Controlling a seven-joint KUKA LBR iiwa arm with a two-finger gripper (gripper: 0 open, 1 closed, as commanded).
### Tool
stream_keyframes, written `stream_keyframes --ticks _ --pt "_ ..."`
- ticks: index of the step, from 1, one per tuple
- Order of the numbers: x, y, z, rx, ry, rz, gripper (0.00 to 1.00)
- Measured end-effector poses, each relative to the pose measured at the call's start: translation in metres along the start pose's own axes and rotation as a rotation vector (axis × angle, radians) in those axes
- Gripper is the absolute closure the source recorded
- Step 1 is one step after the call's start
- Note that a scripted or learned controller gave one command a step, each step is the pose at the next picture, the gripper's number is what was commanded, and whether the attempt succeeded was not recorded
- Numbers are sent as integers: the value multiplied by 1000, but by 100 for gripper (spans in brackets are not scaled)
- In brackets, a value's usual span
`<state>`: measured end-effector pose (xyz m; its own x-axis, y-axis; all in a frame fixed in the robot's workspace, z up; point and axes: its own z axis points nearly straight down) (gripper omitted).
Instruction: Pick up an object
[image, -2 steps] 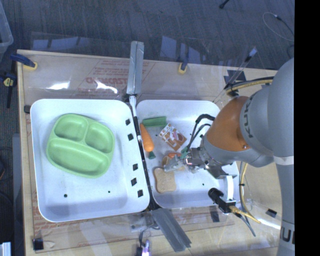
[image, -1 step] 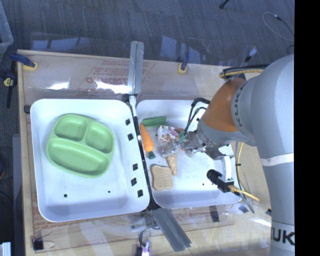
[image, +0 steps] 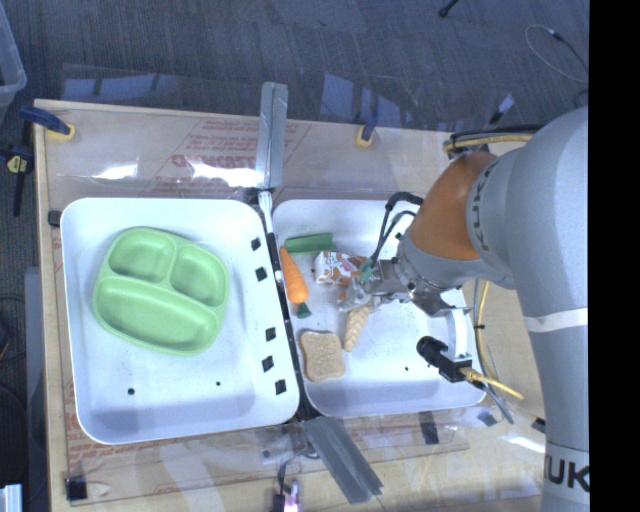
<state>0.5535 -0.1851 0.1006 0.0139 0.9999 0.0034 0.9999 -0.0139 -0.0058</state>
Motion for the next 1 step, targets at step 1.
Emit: stream_keyframes --ticks 1 --pt "19 22 -115 -3 -2 212 100"
